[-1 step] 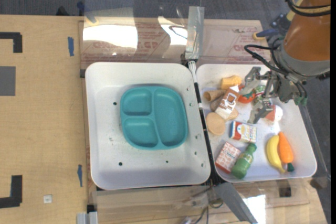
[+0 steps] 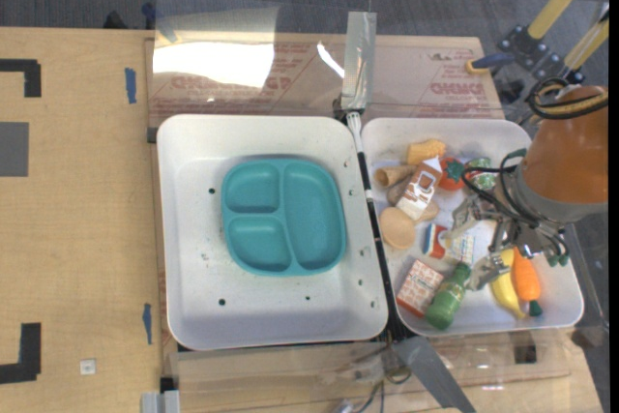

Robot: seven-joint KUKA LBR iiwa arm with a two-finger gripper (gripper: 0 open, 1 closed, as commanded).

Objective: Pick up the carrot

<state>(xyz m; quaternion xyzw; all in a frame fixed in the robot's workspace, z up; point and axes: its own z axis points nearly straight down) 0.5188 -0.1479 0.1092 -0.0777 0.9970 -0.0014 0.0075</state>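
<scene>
while the pincer (image 2: 503, 251) hovers, nearby carrot (image 2: 525, 278) bears no writing.

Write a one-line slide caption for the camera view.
Gripper hovering over the right bin beside the carrot; teal plate in left bin.

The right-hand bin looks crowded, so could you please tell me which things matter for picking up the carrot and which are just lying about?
Part of the job:
- carrot, near the right bin's front right corner
- end effector, low beside the carrot

Just lying about:
- green bottle
- banana
- small red-and-white carton
- teal divided plate in the left bin
</scene>
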